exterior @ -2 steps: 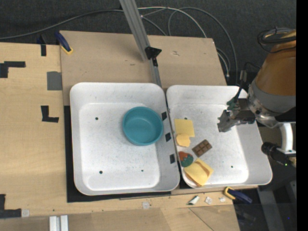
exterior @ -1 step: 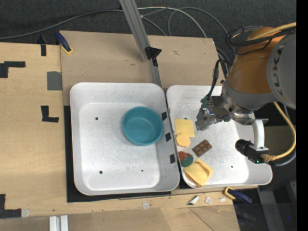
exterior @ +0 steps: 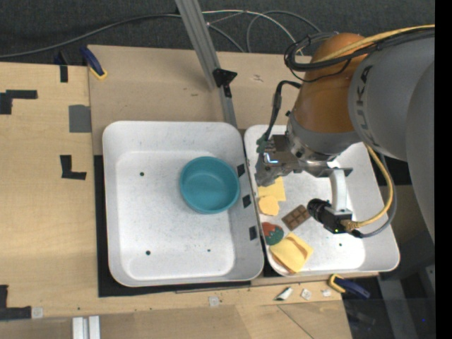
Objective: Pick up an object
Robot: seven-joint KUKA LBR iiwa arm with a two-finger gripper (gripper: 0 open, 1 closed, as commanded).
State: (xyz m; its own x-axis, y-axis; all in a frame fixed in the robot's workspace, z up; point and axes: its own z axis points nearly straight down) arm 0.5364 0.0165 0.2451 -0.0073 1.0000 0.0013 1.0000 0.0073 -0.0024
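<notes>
Cheese wedge (exterior: 291, 252) lies nearest in the right bin (exterior: 374, 260), then a brown block (exterior: 296, 217) and yellow pieces (exterior: 271, 196). Above them the jaws (exterior: 270, 159) hover, spread unclear. Step in hand looks like approach; next, descend onto one piece.

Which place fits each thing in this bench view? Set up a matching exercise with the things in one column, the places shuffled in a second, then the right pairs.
Things:
1. teal bowl
2. brown block
3. end effector
4. blue clamp

Places:
A. on the bench's far left corner
B. in the left bin
C. at the right bin's left side, above the yellow pieces
D. in the right bin, right of the yellow pieces

Pairs: 1-B, 2-D, 3-C, 4-A
</notes>
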